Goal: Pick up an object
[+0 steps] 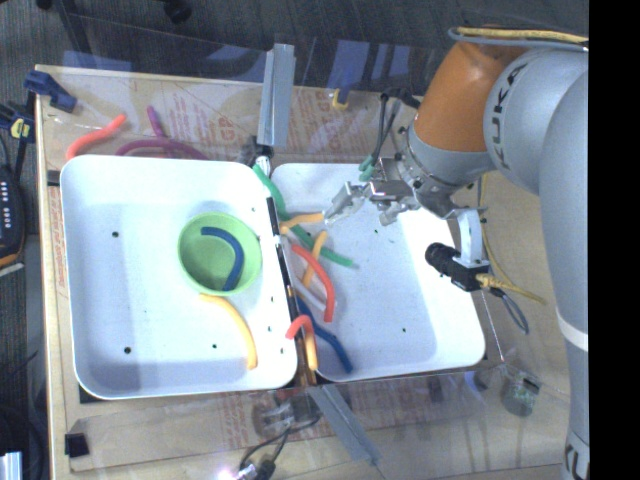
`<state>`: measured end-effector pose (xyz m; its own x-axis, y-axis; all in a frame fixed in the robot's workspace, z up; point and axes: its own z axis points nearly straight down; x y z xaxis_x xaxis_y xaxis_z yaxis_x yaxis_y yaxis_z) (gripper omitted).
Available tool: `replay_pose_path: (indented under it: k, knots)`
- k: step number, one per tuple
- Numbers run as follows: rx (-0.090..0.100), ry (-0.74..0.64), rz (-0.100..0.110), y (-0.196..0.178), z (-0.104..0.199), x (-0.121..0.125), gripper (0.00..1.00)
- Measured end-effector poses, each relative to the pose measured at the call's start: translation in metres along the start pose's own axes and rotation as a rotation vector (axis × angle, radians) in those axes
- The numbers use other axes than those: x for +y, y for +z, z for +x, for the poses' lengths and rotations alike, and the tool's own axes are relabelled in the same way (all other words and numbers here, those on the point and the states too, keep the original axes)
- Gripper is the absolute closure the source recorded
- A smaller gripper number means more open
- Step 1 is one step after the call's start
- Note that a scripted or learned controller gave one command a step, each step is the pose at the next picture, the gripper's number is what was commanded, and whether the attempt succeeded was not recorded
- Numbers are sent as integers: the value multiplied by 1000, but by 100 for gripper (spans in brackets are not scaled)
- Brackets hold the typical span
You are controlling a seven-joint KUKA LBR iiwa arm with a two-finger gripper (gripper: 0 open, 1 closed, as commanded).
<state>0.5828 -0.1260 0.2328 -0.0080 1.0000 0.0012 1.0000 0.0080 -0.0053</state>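
A grey robot arm (520,98) reaches from the right over two white bins on a desk (200,418). Its hand (345,203) hovers with fingers spread apart, holding nothing, above coloured strips (315,268) piled at the right bin's (420,308) left side. The left bin (120,308) contains a green bowl (220,253).

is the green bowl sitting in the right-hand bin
No, the green bowl sits in the left bin, with a blue strip curled inside it.

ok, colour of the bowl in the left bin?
Green bowl, a blue strip curled inside it; the camera view shows it clearly.
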Motion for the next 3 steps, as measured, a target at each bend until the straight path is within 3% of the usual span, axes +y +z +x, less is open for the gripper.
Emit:
replay_pose_path:
  k: [1, 2, 3]
  knots:
    - [-5, -204, -10, 138, 0, 2, 0]
    - [-9, -208, -9, 128, -1, 2, 100]
    - [-2, -365, -3, 33, 20, 0, 100]
